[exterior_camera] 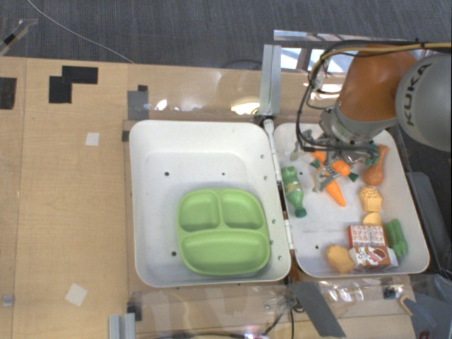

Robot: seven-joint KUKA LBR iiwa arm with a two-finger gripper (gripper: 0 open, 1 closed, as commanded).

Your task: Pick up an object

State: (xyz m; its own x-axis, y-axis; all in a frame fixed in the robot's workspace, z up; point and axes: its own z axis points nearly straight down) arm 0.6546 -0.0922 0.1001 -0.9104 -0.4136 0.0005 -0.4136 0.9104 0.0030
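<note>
Over the right-hand shallow white plastic bin (417, 256) the grey arm with its orange band (378, 83) has its wrist low above the far end, and the jaws (344, 155) sit among a cluster of small orange toy carrots (337, 193). How far apart the jaws stand, and whether anything is between them, I cannot tell (the wrist and its cables hide the tips from above). So the pick looks to be at the reaching or closing step, with no lift to show for it: every toy appears to lie on the bin floor.

Candidates in that bin: the carrots just under the wrist, an orange drumstick-shaped toy (376, 168) beside them, a green plastic bottle (292, 191) lying near the bin's left wall, a yellow corn-like toy (371, 200), a red and white carton (369, 247), a dark green pod (396, 237) and a yellow-orange round toy (340, 258). The left white bin (152, 147) holds a green divided plastic plate (223, 232), well apart from the arm.

Left to do, as I judge it: secure one toy and raise it clear.
</note>
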